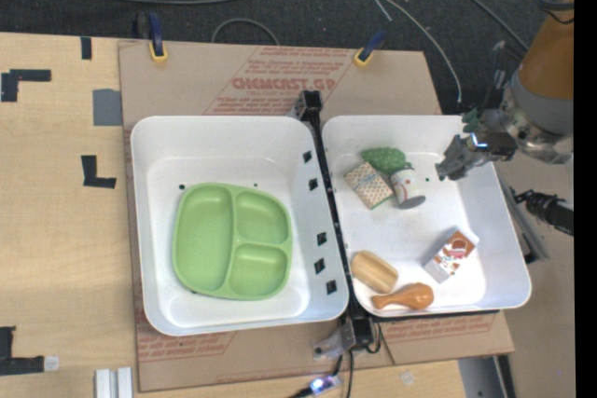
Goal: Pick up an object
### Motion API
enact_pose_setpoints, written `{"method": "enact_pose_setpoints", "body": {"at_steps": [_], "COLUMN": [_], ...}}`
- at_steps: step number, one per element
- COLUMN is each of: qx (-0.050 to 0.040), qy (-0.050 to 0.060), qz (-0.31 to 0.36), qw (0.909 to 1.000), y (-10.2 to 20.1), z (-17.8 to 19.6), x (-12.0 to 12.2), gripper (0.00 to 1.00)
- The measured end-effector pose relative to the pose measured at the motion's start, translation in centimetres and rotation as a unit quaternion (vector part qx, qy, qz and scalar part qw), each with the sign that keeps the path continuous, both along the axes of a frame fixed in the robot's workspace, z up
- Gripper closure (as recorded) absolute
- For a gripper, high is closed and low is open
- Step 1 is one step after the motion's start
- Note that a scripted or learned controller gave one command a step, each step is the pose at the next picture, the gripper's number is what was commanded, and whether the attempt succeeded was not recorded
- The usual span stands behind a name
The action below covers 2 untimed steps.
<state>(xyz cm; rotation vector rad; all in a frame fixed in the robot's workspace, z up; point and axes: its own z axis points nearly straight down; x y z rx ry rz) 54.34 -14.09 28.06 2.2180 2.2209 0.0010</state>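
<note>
The right bin (485, 200) holds several small items. A green leafy toy (382, 158) lies near its back, with a patterned tan packet (369, 185) and a small white-and-red can (407, 186) beside it. A small red-and-white carton (451, 255) sits toward the front right. A bread roll (375, 270) and an orange drumstick toy (405, 297) lie at the front. My gripper (455, 159) hangs over the bin's right back part, to the right of the can, and nothing shows between its dark fingers.
The left bin (149, 200) holds a green divided plate (232, 240). A black clip divider (322, 200) runs between the bins. Cardboard (280, 79) lies under both, with cables across the dark floor behind.
</note>
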Motion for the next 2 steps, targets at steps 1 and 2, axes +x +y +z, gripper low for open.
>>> {"method": "enact_pose_setpoints", "body": {"at_steps": [1,2], "qx": [0.0009,0.0014], "qy": [0.002,0.004], "qz": [0.0,0.002], "qw": [1.0,1.0], "y": [0.0,4.9], "z": [1.9,-0.5], "x": [0.0,0.5], "gripper": [1.0,1.0]}}
